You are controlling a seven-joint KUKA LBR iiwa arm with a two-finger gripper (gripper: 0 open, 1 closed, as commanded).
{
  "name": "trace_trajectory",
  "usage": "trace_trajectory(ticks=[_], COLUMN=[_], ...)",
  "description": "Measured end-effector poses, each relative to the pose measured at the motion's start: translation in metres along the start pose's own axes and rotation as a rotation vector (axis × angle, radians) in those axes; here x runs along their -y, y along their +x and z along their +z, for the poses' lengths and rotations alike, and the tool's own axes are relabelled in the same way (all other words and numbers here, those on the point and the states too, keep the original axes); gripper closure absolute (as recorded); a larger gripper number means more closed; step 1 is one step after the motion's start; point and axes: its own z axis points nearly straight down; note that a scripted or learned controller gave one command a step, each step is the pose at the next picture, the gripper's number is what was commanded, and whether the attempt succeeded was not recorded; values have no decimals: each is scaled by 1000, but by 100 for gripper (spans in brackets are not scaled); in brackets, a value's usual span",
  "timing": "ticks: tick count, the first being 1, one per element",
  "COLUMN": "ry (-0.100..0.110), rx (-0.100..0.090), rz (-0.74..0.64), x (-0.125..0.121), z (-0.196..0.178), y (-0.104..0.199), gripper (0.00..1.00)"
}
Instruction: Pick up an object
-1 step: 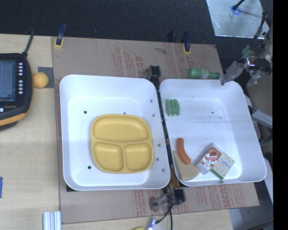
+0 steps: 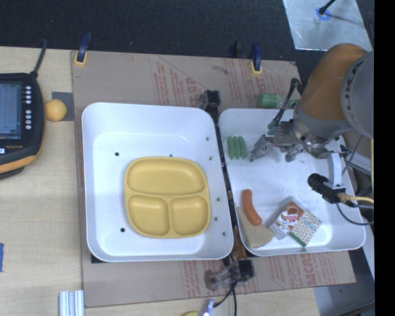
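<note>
A yellow tray sits in the left bin, well left of everything that matters here. Just across the divider, in the right bin, green beans lie at the back, with a sausage nearer the front, a tan wedge touching its lower end, and a printed packet to the right of that. The gripper hangs right of the beans, fingers spread and holding nothing. I'd say the beans are the likeliest target: it should shift left until it stands over them, drop straight, and close across their narrow side, clear of the divider.
</note>
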Motion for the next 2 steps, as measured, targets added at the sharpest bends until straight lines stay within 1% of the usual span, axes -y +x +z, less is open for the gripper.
trace_trajectory(ticks=[1,2], ry=[-3,-5], rx=[1,-1], rz=[0,1], x=[19,66], z=[31,-70], y=[22,57], gripper=[0,0])
